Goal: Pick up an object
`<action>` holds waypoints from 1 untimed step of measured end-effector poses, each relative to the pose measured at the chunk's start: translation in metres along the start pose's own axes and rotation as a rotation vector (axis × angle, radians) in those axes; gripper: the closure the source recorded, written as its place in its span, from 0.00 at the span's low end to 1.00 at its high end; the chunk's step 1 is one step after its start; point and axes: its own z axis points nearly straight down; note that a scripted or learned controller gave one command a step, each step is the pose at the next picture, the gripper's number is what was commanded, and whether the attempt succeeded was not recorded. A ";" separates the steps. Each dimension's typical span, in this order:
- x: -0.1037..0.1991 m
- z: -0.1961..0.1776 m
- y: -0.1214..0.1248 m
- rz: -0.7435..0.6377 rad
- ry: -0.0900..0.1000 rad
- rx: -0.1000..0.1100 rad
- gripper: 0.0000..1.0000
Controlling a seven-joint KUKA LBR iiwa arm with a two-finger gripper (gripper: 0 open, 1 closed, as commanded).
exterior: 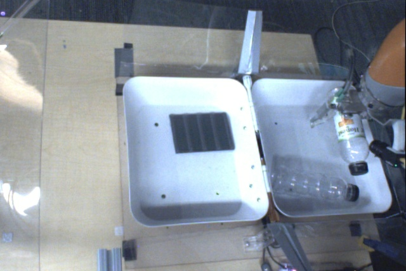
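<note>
arm reaches into right bin (279,105); gripper (339,105) sits at top of labelled clear bottle (350,136) near far right wall. second clear bottle (314,186) lies along near wall. step: approach for grasp, judged. next: descend squarely on bottle.

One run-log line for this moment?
tool: over right bin | labelled bottle: below tool | clear bottle: lying | left bin: dark pad
</note>
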 end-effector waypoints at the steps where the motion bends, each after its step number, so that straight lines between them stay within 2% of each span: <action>1: 0.001 0.052 0.034 -0.067 -0.001 -0.003 0.00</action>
